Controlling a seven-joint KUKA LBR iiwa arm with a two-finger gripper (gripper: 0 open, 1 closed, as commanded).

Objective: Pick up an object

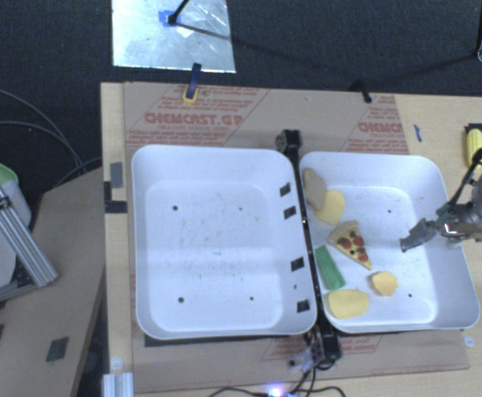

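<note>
The right white bin [439, 300] holds several toy food pieces. A pizza slice [350, 245] lies near its middle, with a green strip [331, 267] just left of it. A small yellow chunk [384, 284] and a larger yellow disc [348, 304] rest toward the front. A tan and yellow piece [323, 197] sits at the back left. My gripper [414, 238] hangs over the right half of this bin, to the right of the pizza slice and above the small chunk. Nothing is visibly held.
The left white bin [150, 304] sits beside the right one on a cardboard sheet [249, 114]. A shiny metal plate [170, 23] lies on the floor behind. A yellow-handled tool [474, 145] rests at the bench's right edge, and an aluminium frame [9, 222] stands at the left.
</note>
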